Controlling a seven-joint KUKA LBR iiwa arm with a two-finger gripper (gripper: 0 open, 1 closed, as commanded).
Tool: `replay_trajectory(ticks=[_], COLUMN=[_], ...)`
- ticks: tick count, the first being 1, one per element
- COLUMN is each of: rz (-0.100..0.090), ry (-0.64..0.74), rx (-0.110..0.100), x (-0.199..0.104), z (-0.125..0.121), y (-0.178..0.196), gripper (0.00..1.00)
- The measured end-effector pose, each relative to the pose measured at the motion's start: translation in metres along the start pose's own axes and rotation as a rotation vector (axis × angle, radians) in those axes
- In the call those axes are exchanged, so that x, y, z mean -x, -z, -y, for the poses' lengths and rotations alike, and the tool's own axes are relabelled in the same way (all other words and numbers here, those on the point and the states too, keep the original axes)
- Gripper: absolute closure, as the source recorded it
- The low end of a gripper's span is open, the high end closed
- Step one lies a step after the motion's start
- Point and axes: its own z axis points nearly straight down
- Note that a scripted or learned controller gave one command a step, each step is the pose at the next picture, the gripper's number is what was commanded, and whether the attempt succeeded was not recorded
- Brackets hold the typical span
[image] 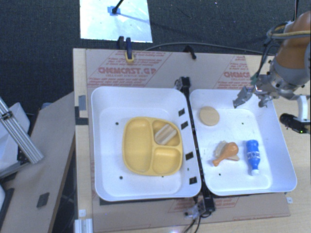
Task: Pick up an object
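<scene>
In the right bin (272, 130) lie a round tan cookie (209, 115), an orange chicken drumstick (226, 152) and a blue bottle (252, 155) with a white cap. My gripper (252, 97) hangs over the far right part of that bin, above its back rim. Its two fingers are spread apart with nothing between them. The cookie lies to the gripper's left, the bottle well in front of it. A yellow divided plate (141, 147) in the left bin (109, 130) holds a striped tan piece (165, 134) in its upper right compartment.
The two bins meet at a black-clipped divider (190, 135). Brown cardboard (146, 69) lies behind the bins with a blue and yellow clamp (128, 50) on it. A metal bracket (19, 135) juts in at the left edge.
</scene>
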Motion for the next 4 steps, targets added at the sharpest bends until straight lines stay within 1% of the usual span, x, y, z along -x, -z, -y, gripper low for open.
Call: replay_trajectory(ticks=[1,2,3,4], rz=[0.002,0.002,0.001,0.002], ry=[0.002,0.000,0.001,0.002], rx=[0.012,0.008,0.008,0.011], x=[0.000,0.004,-0.001,-0.002], z=[-0.003,0.006,0.015,0.014], y=[0.007,-0.046,-0.100,-0.113], gripper=[0.00,0.00,0.00,0.00])
